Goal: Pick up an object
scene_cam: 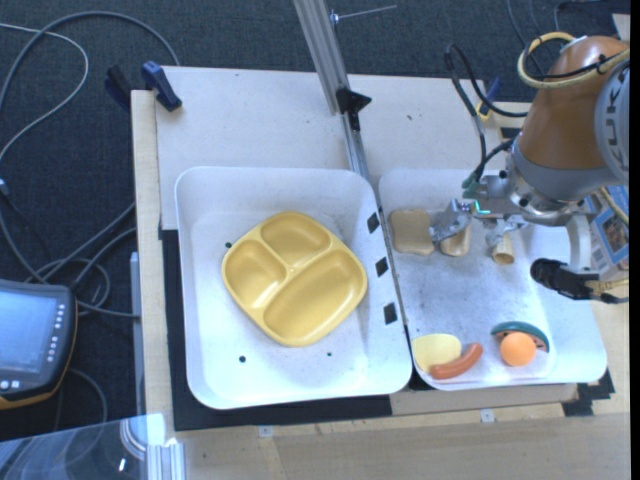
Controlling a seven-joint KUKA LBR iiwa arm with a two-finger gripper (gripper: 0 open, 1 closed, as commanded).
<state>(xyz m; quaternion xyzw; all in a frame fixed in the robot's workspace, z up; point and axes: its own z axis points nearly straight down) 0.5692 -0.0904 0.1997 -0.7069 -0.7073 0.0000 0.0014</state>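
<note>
- Three tan pieces lie in a row across the far half of the right bin [470, 298]: a flat bread-like piece [411, 231] by the bin's left wall, a smaller rounded piece [457, 242] near the middle of that row, and a small stub [502, 252] towards the bin's right side.
- One gripper [450, 229] sits low over the right bin's far half, its metal end touching or overlapping the rounded piece and just beside the bread-like piece. Whether the claw is apart, together or clamped on anything cannot be told from this angle.
- One arm [575, 108] enters over the right bin's far-right corner. Its bulky orange-brown section stands above the bin's far rim, and the grey wrist below it bends down and leftward into the bin, with cables looped around it.
- Four items rest along the right bin's near wall: a yellow piece [435, 348] and a red sausage [456, 362] at the near-left corner, and an orange ball [517, 349] sitting against a teal ring [522, 330] further right.
- One left bin [200, 268] adjoins the right bin's left wall and holds a divided yellow plate [295, 278], lying flat.
- One slanted aluminium post [320, 28] rises beyond the right bin's far-left corner.
</note>
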